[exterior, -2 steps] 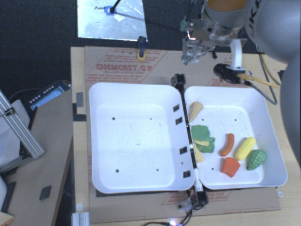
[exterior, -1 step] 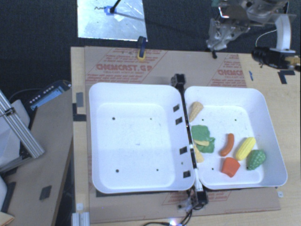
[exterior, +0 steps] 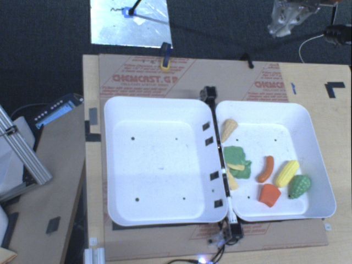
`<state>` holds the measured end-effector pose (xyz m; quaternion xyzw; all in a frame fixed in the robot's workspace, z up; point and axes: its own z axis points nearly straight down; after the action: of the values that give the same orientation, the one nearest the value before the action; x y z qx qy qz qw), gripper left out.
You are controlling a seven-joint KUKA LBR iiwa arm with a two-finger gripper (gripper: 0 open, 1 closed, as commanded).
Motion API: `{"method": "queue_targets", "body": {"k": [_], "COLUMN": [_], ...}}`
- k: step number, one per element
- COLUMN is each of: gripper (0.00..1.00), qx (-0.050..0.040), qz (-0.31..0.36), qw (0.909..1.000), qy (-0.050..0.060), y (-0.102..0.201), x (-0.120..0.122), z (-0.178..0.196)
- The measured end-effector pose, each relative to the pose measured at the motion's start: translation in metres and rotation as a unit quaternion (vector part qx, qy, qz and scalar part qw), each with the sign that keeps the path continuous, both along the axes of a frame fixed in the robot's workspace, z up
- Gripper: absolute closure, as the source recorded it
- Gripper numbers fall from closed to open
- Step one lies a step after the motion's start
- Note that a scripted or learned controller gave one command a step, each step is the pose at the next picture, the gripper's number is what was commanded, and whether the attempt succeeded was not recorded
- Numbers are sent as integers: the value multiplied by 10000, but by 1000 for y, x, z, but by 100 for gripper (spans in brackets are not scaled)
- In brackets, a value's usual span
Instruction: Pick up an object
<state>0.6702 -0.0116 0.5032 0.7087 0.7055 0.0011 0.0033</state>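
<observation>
The right bin holds several toy foods. A pale yellow piece lies near its left wall. Below it sits a green leafy piece with a small yellow strip on top. An orange-red sausage shape, a yellow corn cob, a bumpy green piece and an orange-red block cluster at the lower right. My gripper hangs at the top right of the view, beyond the bench's far edge and well away from both bins, with nothing visibly in it.
The left bin stands beside the right one, joined by a black hinged divider. Both rest on a cardboard sheet. A shiny metal plate lies on the floor at the back left; a cable trails at the back right.
</observation>
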Motion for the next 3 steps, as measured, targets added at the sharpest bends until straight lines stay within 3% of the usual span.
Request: {"method": "queue_targets", "body": {"k": [1, 3], "gripper": [100, 100], "qx": [5, 1], "qz": [6, -6], "qw": [10000, 10000], "qy": [38, 39], "y": [-48, -193], "x": [-2, -3], "z": [-47, -125]}}
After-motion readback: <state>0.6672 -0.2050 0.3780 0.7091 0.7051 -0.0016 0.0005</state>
